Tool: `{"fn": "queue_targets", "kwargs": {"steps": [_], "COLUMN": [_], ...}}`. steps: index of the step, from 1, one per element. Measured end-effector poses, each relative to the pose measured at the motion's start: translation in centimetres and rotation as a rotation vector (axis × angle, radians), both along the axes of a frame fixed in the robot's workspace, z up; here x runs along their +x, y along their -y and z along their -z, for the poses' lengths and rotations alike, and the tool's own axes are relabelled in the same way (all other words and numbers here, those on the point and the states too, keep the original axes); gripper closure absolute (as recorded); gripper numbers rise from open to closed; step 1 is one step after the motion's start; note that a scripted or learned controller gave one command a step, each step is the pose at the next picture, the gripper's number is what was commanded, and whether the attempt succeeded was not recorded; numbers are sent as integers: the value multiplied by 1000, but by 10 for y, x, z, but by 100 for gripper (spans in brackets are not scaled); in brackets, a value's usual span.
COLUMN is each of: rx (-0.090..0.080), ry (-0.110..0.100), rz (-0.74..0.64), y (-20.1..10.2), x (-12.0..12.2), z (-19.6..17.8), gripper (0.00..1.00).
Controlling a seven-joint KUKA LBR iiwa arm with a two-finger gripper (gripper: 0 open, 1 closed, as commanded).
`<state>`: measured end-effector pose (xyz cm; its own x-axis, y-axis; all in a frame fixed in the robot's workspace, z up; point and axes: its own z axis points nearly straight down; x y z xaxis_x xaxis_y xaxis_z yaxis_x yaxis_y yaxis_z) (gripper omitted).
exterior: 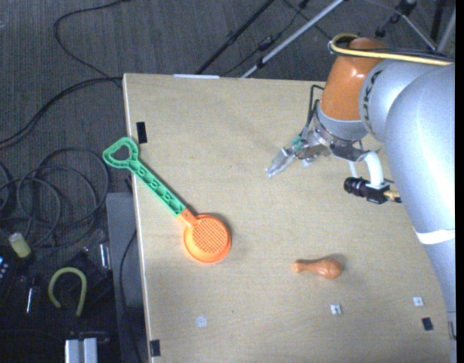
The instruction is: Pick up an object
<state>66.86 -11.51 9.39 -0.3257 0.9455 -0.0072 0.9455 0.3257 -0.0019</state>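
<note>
Toy drumstick (320,267) lies nearest you.
Your gripper (279,165) hovers at its twelve o'clock, fingers slightly spread, pinching nothing.

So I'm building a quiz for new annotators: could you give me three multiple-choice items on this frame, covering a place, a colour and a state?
1. Where does the green-handled strainer with the orange mesh head lie?
A. left part of the tan board
B. under the arm
C. on the carpet

2. What colour is the small drumstick-shaped toy?
A. blue
B. orange
C. white

3. What is between the tips of the claw?
A. the strainer
B. the toy
C. nothing

Answers: 1 A, it crosses the tan board's left side; 2 B, it is plainly orange; 3 C, both things lie apart from the claw.
</note>
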Motion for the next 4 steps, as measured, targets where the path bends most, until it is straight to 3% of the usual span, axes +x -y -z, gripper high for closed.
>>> {"fn": "queue_targets", "kwargs": {"steps": [1, 2, 3, 4], "rx": [6, 1, 1, 7], "ry": [-1, -1, -1, 0], "rz": [230, 229, 229, -149], "y": [15, 15, 15, -7], "x": [-1, -1, -1, 0], "z": [10, 1, 1, 9], "gripper": [0, 100, 0, 0]}}
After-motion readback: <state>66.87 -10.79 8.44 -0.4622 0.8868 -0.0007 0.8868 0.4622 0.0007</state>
